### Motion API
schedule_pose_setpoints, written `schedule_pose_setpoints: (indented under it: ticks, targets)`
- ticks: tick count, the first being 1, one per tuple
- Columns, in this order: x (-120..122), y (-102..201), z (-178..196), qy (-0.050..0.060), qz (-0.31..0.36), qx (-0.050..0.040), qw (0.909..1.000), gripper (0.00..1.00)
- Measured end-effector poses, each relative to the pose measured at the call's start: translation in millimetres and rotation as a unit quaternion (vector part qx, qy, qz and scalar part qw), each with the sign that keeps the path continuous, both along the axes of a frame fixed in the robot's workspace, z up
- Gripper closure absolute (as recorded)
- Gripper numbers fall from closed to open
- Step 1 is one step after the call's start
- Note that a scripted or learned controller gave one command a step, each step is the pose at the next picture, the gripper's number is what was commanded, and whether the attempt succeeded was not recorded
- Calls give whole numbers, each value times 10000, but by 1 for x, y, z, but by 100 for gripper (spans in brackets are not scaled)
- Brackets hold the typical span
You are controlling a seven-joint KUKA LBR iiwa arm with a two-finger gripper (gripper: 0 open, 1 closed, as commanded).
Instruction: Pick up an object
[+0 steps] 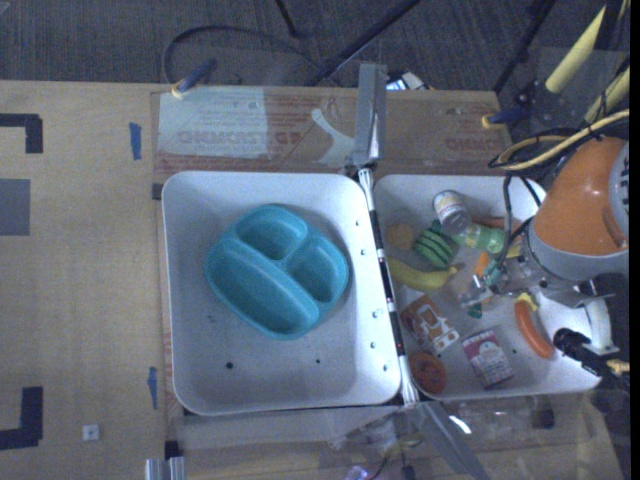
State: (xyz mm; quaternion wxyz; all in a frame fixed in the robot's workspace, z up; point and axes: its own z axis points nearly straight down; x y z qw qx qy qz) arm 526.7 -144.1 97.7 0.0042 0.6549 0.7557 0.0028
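- Nearest the camera in the right bin (575, 388), we see a round brown disc (429, 372) against the front wall, a small red-and-white carton (487, 356) beside it, and an orange oblong piece (531, 328) off to the right; they lie flat and loose, scattered, so any of them could serve as the pick.
- A little further in lie a printed card (430, 323) and a banana (422, 274), with a green striped toy (435, 244) touching the banana's far side.
- The gripper (487, 280) hangs low over the middle of this clutter, just right of the banana, seemingly lined up for a grab there; its fingers are lost in blur and we cannot tell how they stand.
- Beyond it a can (451, 209) lies tipped near the far wall.
- The left bin (190, 268) holds a teal divided tray (278, 269), well apart from the arm (580, 213).
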Motion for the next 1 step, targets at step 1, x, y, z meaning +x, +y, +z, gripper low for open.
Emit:
schedule_pose_setpoints:
  ticks: [1]
  targets:
    - [34,52,112,46,-542,9,9985,100]
